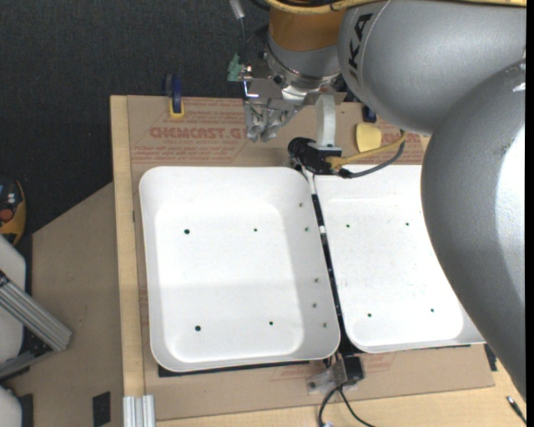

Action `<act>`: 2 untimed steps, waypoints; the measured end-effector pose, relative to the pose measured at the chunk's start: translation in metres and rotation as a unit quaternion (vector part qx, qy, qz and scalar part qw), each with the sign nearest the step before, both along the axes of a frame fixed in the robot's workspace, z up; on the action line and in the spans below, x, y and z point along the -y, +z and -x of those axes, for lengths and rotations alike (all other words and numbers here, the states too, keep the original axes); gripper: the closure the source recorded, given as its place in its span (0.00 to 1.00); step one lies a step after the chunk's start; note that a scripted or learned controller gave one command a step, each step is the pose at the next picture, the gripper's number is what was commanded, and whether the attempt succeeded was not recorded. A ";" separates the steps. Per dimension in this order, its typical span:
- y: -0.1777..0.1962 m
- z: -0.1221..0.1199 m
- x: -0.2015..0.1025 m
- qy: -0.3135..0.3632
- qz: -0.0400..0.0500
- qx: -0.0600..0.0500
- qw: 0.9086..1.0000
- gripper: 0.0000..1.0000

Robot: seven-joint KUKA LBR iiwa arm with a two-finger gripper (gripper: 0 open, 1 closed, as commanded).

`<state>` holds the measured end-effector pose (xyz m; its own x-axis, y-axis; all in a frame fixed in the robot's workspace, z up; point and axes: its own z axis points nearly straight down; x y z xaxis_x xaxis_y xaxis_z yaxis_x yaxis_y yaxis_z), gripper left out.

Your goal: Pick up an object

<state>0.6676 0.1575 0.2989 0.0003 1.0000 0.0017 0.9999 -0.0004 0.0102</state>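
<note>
Grey metal gripper (265, 125) hangs past the far edge of the left shallow white plastic bin (158, 250); I cannot tell its state; it should first find something to grab.

Grey rounded arm (467, 125), orange band (304, 25) above wrist, metallic end effector (265, 125), black lettering.
</note>
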 end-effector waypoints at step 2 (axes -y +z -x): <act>-0.031 0.014 -0.067 0.001 0.000 -0.003 1.000 1.00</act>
<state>0.6539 0.2246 0.2682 -0.0010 1.0000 0.0019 1.0000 0.0010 0.0043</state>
